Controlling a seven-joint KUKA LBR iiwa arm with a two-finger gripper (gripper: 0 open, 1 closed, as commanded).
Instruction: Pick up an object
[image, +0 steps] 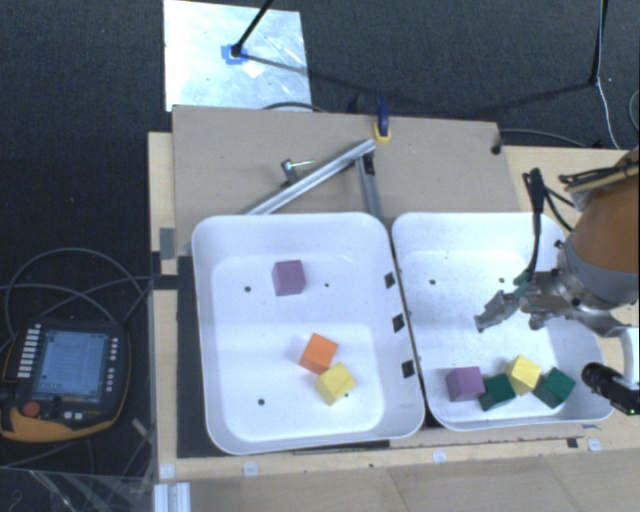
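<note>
Gripper (497, 312): right-centre of frame, over right bin (430, 240), jaws spread, holding nothing. Nearest candidates lie below it, along the bin's lower edge: purple cube (464, 382), dark green block (496, 391), yellow cube (523, 374), green cube (553, 386). Purple cube nearest.

Arm enters from right; end effector (497, 312) points left.

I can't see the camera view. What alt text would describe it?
A robot's gripper hovers above the right bin, empty, with purple, yellow and two green blocks near the front. The left bin holds purple, orange and yellow blocks.
</note>
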